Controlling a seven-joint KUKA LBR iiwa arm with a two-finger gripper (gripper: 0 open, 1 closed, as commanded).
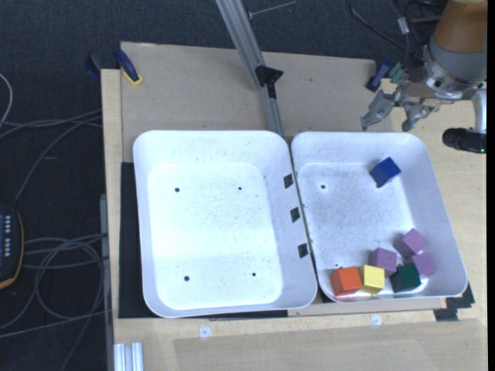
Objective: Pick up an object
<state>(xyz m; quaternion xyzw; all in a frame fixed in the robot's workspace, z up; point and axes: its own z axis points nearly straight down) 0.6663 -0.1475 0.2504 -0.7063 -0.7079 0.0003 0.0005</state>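
Dark carpet with loose cables surrounds a pale wooden bench (201,76) that carries two shallow white bins side by side. We see the left bin (151,153) bare of objects, while the right bin (433,176) holds all the blocks: a blue cube (384,171) alone toward the far side, and a cluster in the near right corner made up of an orange block (347,279), a yellow block (373,277), a dark green block (404,278) and three purple blocks (413,242).

We judge the step in hand to be the approach, with nothing chosen yet. To do it well, we would go for the blue cube, since it stands well apart from the others and from the bin walls, leaving room for both fingers. We would centre over it, line the fingers up with two opposite flat faces, and descend straight before closing.

We see the gripper (394,113) hovering above the bench just beyond the far rim of the right bin, its fingers spread apart with nothing between them and touching nothing.
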